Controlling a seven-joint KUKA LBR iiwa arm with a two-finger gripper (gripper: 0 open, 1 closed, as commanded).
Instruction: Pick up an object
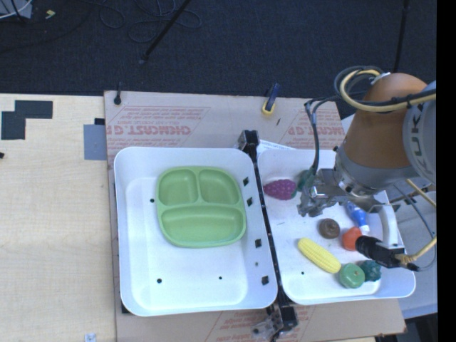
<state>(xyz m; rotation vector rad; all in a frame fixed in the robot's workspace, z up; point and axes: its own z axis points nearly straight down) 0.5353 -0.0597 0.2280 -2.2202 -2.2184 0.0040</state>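
While gripper [311, 204] hangs over right bin [299, 280], jaws look part open w/ nothing betw. them | nearest picks: purple fruit [281, 188] just left, brown disc [329, 227] just right-below | commit to one, centre over it, descend straight, clear of bin wall

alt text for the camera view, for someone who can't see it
A grey-and-orange arm reaches from the right over the right bin, its gripper near a purple toy, corn cob and other small toys. The left bin holds a green divided plate.
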